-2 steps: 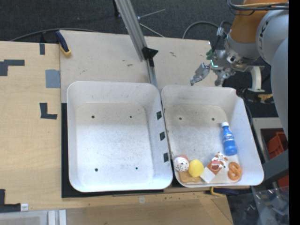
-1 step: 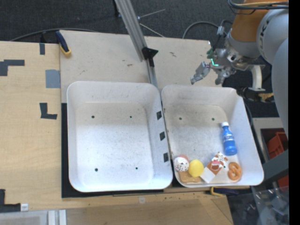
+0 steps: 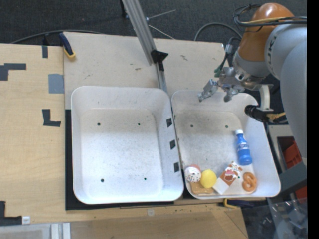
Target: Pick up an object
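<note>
Above the right bin's [image 3: 259,180] far rim the gripper [image 3: 218,94] hangs spread and bare; the blue bottle [image 3: 243,148] lies nearer the camera, its long axis running near-to-far.

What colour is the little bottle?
Blue with a white cap, seen in the camera view: bottle.

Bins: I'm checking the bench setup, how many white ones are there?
2. The left bin sits at the view's centre-left; the right bin adjoins it, with a blue bottle and small toys along its near edge.
</note>
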Controlling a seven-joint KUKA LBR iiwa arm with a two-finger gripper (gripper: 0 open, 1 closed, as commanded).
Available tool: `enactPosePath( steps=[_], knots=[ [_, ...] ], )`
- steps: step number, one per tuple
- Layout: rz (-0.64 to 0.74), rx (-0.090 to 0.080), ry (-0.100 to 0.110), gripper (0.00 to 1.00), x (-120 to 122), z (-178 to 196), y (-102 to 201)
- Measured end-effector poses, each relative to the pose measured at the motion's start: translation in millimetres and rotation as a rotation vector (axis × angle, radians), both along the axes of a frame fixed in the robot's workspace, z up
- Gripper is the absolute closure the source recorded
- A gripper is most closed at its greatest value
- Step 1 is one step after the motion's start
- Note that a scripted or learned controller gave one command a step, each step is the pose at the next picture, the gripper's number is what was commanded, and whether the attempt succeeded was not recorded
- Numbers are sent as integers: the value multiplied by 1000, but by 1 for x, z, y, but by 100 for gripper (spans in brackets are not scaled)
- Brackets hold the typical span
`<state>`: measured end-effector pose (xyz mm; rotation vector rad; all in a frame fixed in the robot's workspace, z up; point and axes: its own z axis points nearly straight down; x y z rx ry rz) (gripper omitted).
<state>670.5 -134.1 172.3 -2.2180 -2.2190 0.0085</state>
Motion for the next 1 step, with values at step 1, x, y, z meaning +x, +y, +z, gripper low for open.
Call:
enactPosePath(
  steps=[1],
  knots=[
    [0, 0, 1, 0, -5, -56, -9]
  ],
)
